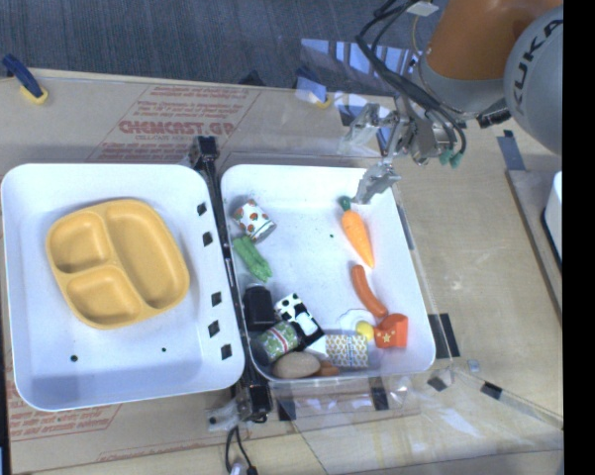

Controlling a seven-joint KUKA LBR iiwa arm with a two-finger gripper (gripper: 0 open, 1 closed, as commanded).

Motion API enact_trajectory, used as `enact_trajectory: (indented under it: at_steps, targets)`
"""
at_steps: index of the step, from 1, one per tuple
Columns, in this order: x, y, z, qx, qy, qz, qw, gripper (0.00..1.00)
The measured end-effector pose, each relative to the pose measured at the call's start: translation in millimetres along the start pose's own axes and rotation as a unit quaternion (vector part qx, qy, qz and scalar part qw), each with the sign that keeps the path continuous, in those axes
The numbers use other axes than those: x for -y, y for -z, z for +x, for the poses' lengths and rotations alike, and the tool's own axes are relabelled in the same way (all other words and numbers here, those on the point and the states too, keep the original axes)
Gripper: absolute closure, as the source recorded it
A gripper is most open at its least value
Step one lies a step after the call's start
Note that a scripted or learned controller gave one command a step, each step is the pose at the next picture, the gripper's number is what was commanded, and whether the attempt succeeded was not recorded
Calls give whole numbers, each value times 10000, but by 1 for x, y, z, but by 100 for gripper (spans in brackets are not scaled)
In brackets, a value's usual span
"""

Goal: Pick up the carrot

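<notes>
So the carrot point(357, 237) lies loose in the right bin point(416, 295), gripper point(376, 182) just above its leafy end; can't tell its state. Probably light, stiff, slick plastic; grab mid-body.

1. Carrot point(357, 237): orange, green top.
2. Divided tray point(117, 261): yellow.
3. Both bins point(40, 364): white.
4. Toy cow point(298, 314): black and white patches.
5. Block point(391, 332): red, yellow star.

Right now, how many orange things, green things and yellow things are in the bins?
Orange: 2, the carrot and the sausage-shaped toy
Green: 1, the green pod
Yellow: 1, the divided tray
Total: 4
</notes>
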State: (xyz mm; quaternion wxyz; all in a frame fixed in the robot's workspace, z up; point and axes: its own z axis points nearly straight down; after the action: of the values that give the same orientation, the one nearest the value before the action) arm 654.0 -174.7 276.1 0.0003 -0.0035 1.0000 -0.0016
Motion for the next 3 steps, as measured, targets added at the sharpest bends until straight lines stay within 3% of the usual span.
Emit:
enact_trajectory:
  at_steps: [1, 2, 3]
  targets:
    - [32, -164, 0, -69, -158, -33, 9998, 0]
    - [31, -184, 42, -5, -1077, -16, 9942, 0]
    - [29, -172, 39, 17, -1035, -12, 9946, 100]
